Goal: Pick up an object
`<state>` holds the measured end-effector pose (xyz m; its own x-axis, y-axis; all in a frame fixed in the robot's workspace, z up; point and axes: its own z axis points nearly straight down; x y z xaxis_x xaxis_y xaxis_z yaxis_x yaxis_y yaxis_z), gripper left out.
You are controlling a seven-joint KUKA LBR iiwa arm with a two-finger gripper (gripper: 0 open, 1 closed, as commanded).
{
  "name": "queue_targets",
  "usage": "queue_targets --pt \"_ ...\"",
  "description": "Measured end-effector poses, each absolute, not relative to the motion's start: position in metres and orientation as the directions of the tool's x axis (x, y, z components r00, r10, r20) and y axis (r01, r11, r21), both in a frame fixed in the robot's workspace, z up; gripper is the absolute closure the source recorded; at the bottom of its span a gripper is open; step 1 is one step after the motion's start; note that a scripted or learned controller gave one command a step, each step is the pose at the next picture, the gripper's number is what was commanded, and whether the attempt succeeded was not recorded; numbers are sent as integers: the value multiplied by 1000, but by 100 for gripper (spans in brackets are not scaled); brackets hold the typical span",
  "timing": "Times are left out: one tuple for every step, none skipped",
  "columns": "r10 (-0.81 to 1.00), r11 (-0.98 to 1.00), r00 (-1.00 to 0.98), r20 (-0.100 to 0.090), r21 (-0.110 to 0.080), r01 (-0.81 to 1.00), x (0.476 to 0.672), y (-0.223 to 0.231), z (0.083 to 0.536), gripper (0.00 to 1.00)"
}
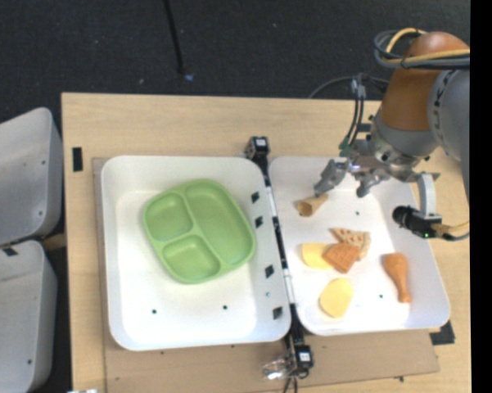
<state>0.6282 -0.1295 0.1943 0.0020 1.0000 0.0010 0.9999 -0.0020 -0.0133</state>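
My gripper (pixel 349 179) hangs over the back of the right bin (pixel 417 309), its two fingers spread open with nothing between them. Just left and below the left finger (pixel 333 174) lies a small tan cone-shaped piece (pixel 309 206). Further forward in the same bin lie a yellow block (pixel 313 255), an orange waffle-like piece (pixel 340 258) partly over a tan waffle wedge (pixel 353 238), a round yellow piece (pixel 336 298) and an orange drumstick (pixel 397 275).
The left bin (pixel 131 318) holds a green three-section plate (pixel 198 230). A divider with black clips (pixel 272 244) runs between the bins. A black fitting with a cable (pixel 416 218) sits at the right bin's right edge.
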Motion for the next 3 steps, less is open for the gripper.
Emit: queue_targets --pt "1000 1 -1 -1 1 1000 631 -129 203 0" --pt "1000 0 0 -1 -5 1000 625 -128 142 0" --pt "1000 -2 2 -2 -3 1000 624 -129 99 0"
